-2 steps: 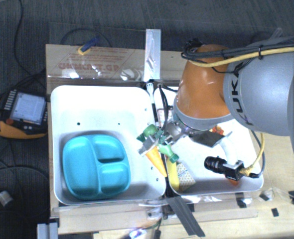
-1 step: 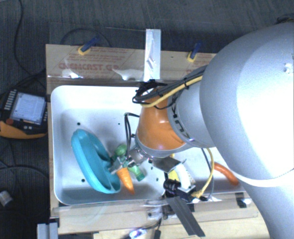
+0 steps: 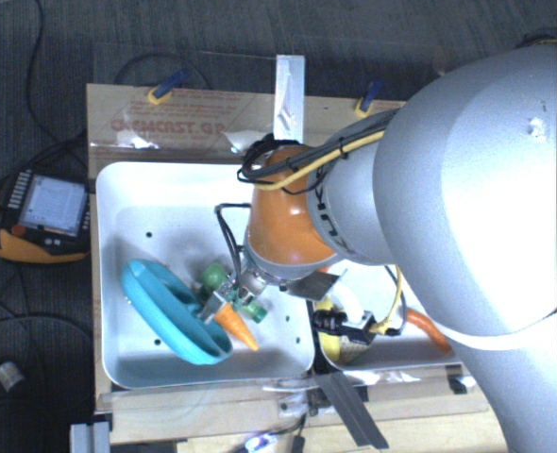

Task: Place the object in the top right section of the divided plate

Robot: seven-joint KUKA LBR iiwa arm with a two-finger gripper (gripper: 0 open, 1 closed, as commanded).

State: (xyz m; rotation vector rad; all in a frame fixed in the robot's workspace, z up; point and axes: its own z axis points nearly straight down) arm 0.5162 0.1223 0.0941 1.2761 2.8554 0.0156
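Camera view shows the gripper (image 3: 229,295), finger state indeterminate, low in the left bin (image 3: 118,196) beside the orange carrot (image 3: 235,326) at the blue divided plate (image 3: 165,311); verify carrot capture, then lift vertically before transfer.

The thick grey arm (image 3: 467,196) reaches in from the right and fills much of that side, its rounded body sloping down toward the left bin. An orange band (image 3: 283,220) wraps it just above the wrist, with black and yellow cables looped over it. Below the band, the small two-finger gripper (image 3: 229,295) points down and left — low inside the bin.
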